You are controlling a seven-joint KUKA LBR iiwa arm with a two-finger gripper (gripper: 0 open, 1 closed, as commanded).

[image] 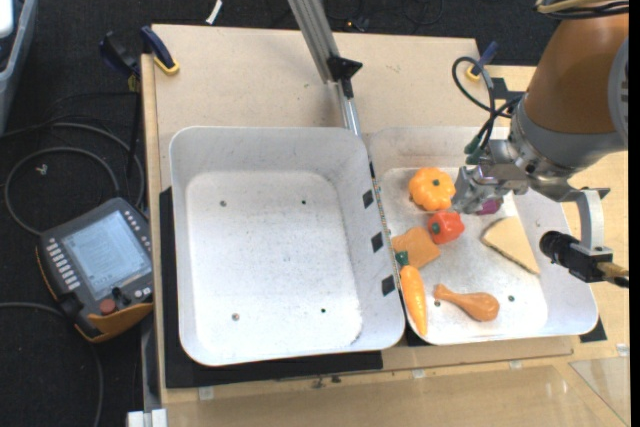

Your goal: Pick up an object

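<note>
Hanging low over the right bin point(572, 319), the gripper point(476, 191) sits at the end of the grey arm, right above a small purple object point(490, 206) that peeks out beneath it. From where I stand I cannot tell whether the claw is open or closed, nor whether it has anything in it; the wrist blocks that.

The purple object looks like the likeliest target, and it lies in a crowded spot. The orange toy pumpkin point(431, 188) is just beside it on the left bin's side, the red toy tomato point(447, 227) is just below, and the pale wedge point(511, 245) is near on the other side.

To do this well, I'd say the claw should come straight down, centred on the purple object, and not drift toward the pumpkin, which could be nudged or caught instead. Closing gently and lifting straight up would keep the tomato from being dragged along.

If that spot proves too tight, the toy drumstick point(468, 302) and the toy carrot point(412, 295) lie more open, nearer the front of the bin. The left bin point(181, 147) plays no part yet.
</note>
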